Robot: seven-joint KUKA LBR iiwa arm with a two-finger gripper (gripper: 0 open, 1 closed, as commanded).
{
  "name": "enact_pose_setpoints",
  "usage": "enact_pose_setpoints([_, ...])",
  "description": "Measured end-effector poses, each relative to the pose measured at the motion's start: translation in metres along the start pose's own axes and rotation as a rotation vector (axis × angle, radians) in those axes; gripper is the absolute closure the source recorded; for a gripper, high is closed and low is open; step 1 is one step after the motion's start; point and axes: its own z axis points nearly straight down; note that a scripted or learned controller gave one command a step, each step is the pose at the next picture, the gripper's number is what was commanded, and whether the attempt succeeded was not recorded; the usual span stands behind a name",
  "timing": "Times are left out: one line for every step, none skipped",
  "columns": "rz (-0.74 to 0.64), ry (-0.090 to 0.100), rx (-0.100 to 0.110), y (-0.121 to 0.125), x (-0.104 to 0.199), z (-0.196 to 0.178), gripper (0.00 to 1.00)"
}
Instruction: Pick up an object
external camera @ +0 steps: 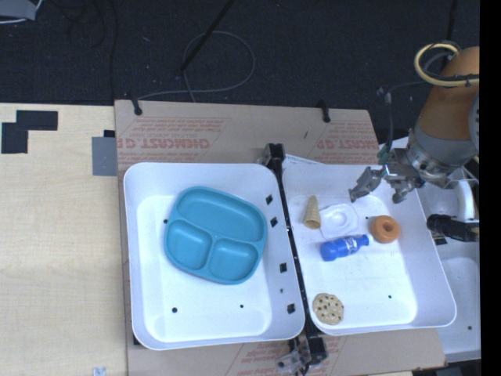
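Note:
In the right bin lie a tan cone, a white cup-like piece, a blue bottle on its side, a brown donut and a speckled cookie. My gripper hangs over the bin's far right part, above and just behind the donut and the white piece. Its two fingers are spread open with nothing between them.
The left bin holds a blue divided plate. A black divider runs between the bins. Both stand on a cardboard sheet. Black hardware sits by the right bin's right rim.

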Motion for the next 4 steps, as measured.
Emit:
enact_pose_setpoints([-0.002, -0.002, -0.013, 0.003, 0.0, -0.008, 0.0])
enact_pose_setpoints([-0.002, -0.003, -0.01, 0.007, -0.002, 0.036, 0.0])
enact_pose_setpoints([-0.002, -0.002, -0.009, 0.006, -0.004, 0.1, 0.0])
enact_pose_setpoints([-0.002, -0.002, -0.016, 0.007, -0.002, 0.114, 0.0])
